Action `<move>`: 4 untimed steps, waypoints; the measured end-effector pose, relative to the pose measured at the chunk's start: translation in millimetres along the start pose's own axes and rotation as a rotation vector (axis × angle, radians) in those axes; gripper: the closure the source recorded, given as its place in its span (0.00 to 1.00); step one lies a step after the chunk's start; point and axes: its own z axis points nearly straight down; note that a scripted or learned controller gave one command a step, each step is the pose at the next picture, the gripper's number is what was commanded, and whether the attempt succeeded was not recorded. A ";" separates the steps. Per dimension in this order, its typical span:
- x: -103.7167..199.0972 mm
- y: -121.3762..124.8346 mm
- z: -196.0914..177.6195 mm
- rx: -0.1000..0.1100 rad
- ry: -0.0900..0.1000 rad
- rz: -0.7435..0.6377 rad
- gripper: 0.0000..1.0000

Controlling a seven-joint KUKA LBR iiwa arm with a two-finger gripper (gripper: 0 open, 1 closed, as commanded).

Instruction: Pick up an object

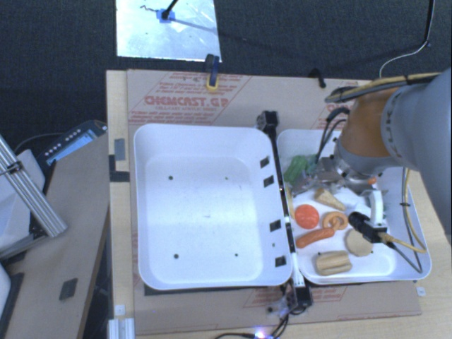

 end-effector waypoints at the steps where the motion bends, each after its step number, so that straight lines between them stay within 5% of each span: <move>1: -19.1 -104.0 1.9 -0.005 -0.002 0.013 0.00; 2: -17.1 -98.9 -9.0 -0.011 -0.001 0.006 1.00; 3: 57.2 -33.9 -102.0 -0.017 -0.001 -0.005 1.00; 4: 72.6 35.0 -97.0 -0.011 -0.003 0.002 1.00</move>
